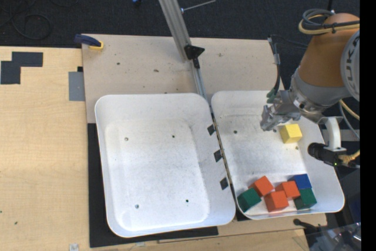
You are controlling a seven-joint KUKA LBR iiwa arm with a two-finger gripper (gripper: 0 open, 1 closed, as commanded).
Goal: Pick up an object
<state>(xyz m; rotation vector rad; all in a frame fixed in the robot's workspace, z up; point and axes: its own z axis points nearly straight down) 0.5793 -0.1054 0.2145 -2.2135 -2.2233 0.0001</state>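
My gripper (272, 119) hangs over the upper part of the right bin (241, 100), reaching in from the right. A yellow cube (291, 133) lies on the bin floor just to its lower right, close beside it and not visibly held. At the bin's near corner sits a cluster of cubes: three orange ones (276, 201), two green ones (249, 199) and a blue one (302, 181).
The left bin (101, 109) lies beside the right one, with black clips (216, 154) along the shared rim. A slanted aluminium bar (173, 14) rises behind the bins. The arm's orange band (329, 50) and cables stand at the right.
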